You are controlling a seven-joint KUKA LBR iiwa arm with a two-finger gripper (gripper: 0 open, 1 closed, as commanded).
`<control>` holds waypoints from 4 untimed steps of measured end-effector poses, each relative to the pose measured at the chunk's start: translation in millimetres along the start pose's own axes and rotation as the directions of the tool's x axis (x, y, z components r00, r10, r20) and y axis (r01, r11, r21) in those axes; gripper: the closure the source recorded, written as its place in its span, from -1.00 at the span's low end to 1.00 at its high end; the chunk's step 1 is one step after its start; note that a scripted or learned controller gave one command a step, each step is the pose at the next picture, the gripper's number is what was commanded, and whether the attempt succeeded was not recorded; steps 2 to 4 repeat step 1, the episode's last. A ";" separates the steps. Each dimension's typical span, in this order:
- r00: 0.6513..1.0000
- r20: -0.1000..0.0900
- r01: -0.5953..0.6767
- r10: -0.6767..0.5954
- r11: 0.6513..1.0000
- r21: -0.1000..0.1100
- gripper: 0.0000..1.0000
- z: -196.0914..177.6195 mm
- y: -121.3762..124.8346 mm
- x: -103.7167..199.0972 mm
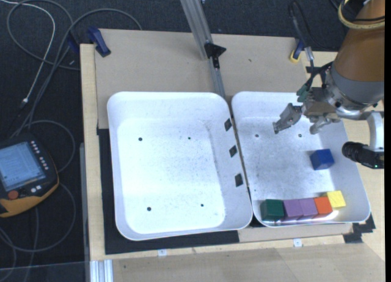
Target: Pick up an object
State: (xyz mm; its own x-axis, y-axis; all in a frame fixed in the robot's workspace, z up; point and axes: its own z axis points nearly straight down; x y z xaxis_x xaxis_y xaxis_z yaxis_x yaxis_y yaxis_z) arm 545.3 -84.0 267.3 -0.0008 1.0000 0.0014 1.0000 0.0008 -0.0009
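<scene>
Two shallow white plastic bins sit side by side on a tan wooden bench [159, 60]; right bin [269, 170] taken as landmark. Along its near wall, a row of small cubes: green cube [273, 208], purple cube [297, 207], orange cube [323, 204], yellow cube [336, 199], touching in line. Blue cube [322, 159] lies apart, towards the bin's right side. Grey two-finger gripper [296, 123] hangs above the bin's far half, fingers spread, nothing between them, well apart from the blue cube. Left bin [122, 152] adjoins. Aluminium rail [192, 8] rises behind. Orange-cased handheld pendant [21, 174] lies far left; its screen text is unreadable.
</scene>
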 end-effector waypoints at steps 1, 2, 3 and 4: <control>1.000 0.006 -0.007 0.007 1.000 -0.006 -1.00 -20.8 19.4 -82.0; 1.000 0.006 -0.007 0.007 1.000 -0.006 -1.00 -20.8 19.4 -82.0; 1.000 0.006 -0.007 0.007 1.000 -0.006 -1.00 -20.8 19.4 -82.0; 1.000 0.006 -0.007 0.007 1.000 -0.006 -1.00 -20.8 19.4 -82.0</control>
